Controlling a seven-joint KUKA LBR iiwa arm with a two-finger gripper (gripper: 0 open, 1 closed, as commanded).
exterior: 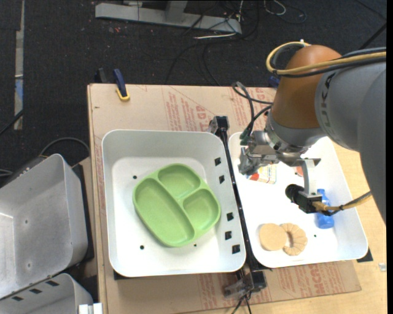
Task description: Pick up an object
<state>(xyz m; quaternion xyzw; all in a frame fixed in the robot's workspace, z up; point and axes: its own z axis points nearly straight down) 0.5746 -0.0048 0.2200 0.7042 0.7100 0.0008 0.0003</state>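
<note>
A green divided plate point(175, 202) fills the left bin's point(113, 184) middle, leaving open floor along its walls. The arm point(344, 92) covers the right bin's point(347, 236) far half; tan rounds point(282, 238) and a blue piece point(324, 219) crowd its near part.

Bright even overhead light, mild glare on the left bin point(120, 239), soft short shadows, dark floor point(61, 55), sharp focus.

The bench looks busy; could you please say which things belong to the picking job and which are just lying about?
For the job: gripper, green plate, tan biscuits, red and white packet, left bin, right bin.
Lying about: grey tub, clamp, metal rail.
</note>
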